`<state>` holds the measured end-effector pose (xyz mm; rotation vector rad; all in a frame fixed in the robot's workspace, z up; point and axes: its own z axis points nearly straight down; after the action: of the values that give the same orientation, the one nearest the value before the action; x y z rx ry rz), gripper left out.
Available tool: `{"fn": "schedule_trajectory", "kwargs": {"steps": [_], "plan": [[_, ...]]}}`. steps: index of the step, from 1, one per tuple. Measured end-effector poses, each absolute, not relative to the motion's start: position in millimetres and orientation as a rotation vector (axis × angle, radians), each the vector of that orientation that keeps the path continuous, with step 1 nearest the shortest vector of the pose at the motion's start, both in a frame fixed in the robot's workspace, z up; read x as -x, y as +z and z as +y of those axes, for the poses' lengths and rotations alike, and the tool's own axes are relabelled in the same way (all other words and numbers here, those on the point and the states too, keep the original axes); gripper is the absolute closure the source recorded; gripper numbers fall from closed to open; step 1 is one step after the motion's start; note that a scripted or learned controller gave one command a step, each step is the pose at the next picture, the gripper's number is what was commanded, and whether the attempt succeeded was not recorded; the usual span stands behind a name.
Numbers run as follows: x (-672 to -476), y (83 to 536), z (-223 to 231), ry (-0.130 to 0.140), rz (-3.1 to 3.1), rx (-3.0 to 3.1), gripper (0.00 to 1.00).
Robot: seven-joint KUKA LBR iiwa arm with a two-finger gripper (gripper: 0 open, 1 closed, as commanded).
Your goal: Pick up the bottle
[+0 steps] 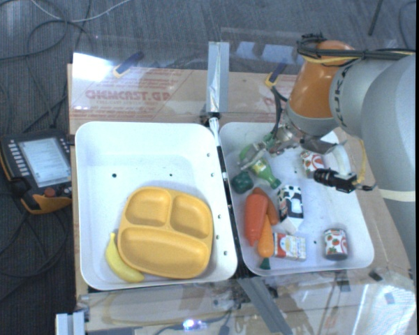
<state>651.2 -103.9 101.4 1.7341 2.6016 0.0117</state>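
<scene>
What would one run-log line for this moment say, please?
phase: reaching | gripper: over right bin, at green bottle | grasp: cannot tell | left bin: yellow tray, banana

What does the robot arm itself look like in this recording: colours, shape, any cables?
The arm is a thick, rounded grey body with an orange band above the wrist. A thin black cable loops over the top of the orange part. Below it, the gripper is a small metallic piece, too cluttered to make out in detail.
</scene>
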Motion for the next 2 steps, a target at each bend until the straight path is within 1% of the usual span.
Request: {"fn": "schedule_trajectory", "kwargs": {"steps": [1, 2], "plan": [[-651.4, 110.2, -102.3, 0.016, 2.603, -1.734, 1.00], [-666.7, 91.1, -130.0, -0.005, 2.301, -2.158, 1.00]]}}
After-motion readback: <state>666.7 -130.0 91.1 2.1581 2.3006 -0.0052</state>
